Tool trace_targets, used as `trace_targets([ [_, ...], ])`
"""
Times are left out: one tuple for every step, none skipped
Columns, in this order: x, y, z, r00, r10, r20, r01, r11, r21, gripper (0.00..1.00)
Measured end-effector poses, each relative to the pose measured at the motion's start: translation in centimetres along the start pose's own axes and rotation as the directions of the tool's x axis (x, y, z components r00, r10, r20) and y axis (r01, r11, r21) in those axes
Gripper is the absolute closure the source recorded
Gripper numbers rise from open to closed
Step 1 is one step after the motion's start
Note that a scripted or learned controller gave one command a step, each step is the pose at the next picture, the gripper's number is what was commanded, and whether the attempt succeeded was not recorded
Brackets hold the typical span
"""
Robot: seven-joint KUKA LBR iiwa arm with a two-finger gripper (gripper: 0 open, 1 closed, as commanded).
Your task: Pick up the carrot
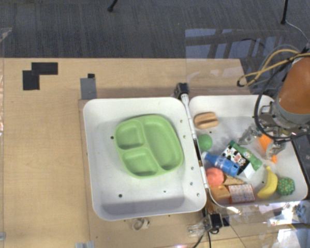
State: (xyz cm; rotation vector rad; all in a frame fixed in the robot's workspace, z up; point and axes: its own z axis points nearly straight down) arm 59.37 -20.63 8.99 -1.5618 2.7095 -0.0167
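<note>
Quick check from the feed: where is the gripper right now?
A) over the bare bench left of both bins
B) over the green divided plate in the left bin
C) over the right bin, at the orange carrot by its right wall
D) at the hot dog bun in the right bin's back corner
C: the gripper sits in the right bin, right at the orange carrot, far from the green plate.

Smooth matt white plastic on both bins [95,165]. Matt green plastic for the divided plate [147,145]. Pale wood-grain bench [38,168]. Glossy plastic on the banana [269,184] at five o'clock; printed carton [239,157] beside it.
</note>
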Motion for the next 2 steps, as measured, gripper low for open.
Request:
trace_targets([
  [-0.26, -0.36, -1.41, 1.0, 0.003, 0.007, -0.003, 1.0, 0.012, 1.0],
  [-0.29, -0.32, -1.36, 1.0, 0.003, 0.007, -0.003, 1.0, 0.01, 0.0],
])
